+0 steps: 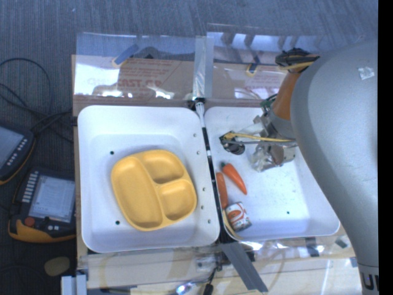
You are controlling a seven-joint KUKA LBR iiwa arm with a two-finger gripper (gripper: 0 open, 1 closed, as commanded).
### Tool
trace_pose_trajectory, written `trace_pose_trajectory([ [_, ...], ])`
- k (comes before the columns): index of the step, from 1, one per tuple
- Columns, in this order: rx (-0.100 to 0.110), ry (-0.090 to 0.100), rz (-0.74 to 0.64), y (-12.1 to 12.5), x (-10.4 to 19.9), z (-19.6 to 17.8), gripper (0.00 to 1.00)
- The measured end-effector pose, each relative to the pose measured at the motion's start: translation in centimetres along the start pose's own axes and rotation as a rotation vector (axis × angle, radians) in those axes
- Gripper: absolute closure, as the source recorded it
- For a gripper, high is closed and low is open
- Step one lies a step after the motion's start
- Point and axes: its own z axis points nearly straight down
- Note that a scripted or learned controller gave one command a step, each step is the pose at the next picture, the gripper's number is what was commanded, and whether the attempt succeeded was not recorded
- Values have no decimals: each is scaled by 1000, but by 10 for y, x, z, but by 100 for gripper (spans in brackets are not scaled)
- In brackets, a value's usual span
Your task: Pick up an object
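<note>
In the right bin (295, 223), toward the back, the gripper (266, 160) hangs low over the white floor. I cannot tell if it is wide or narrow, because it is small and shiny and blurs into the bin. I see nothing held in it. I think it is down low so it can reach something to pick up. The closest thing is an orange carrot (234, 178), lying just beside the gripper on its left and, as far as I can see, not touching it. A second orange piece (221, 190) lies along the bin's left wall, next to the carrot. A little can (237, 216) with a red and white label sits in the front left corner. It looks tipped over, but I am not sure. These three things bunch up by the wall, which may make them hard to grab. The left bin (86, 165) holds a yellow plate (153, 189) with three parts, lying flat. The big grey arm (338, 152) covers the right side of the right bin, so whatever lies under it is hidden.
</note>
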Motion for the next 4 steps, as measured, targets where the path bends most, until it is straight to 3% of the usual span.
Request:
trace_pose_trajectory([
  [1,-5,8,-9,-2,7,9,100],
  [2,2,0,-7,-53,-26,-82,100],
  [4,9,-18,-14,-54,-26,-92,100],
])
